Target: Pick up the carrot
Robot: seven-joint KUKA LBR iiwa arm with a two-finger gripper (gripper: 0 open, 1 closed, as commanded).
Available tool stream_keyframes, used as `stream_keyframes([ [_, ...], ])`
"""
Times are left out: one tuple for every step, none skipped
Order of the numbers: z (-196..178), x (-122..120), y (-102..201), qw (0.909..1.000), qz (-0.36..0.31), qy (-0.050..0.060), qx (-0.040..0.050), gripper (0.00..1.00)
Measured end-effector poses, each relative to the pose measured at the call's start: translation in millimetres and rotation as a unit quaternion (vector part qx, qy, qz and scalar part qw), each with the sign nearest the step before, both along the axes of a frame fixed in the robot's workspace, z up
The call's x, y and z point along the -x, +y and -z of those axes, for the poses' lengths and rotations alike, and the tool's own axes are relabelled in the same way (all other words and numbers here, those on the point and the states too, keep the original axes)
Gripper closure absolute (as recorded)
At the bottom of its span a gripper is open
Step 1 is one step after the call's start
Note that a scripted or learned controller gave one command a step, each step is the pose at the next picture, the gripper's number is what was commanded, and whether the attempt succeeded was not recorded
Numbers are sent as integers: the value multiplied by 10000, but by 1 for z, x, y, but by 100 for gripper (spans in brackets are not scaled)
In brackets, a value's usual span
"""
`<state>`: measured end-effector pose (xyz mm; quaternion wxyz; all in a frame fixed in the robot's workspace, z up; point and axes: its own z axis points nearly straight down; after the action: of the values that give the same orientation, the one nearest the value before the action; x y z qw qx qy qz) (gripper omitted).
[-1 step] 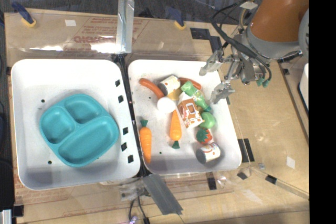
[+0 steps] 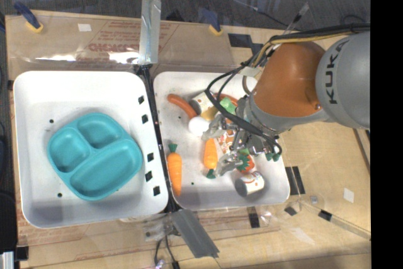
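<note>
2 bins: left bin (image 2: 25, 135) w/ 1 teal plate (image 2: 94, 154). Right bin (image 2: 189, 198) has 2 carrots: carrot (image 2: 174, 172) by left wall, second carrot (image 2: 210, 154) mid-bin near gripper (image 2: 234, 151); 1 sausage (image 2: 181, 104), 1 can (image 2: 250, 184).

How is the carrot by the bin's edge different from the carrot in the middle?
The edge carrot lies alone against the right bin's left wall; the middle carrot sits among other toys beside the hand. The edge carrot looks longer. Both are orange with green tops.
</note>
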<state>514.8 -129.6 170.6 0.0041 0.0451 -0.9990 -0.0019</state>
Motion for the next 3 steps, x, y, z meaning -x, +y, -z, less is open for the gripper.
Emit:
stream_keyframes([
  [72,-25,-22,9996,-253,-80,32,0],
  [62,-26,-19,9995,-306,-73,28,100],
  [-25,-45,67,9998,177,-86,10,100],
])
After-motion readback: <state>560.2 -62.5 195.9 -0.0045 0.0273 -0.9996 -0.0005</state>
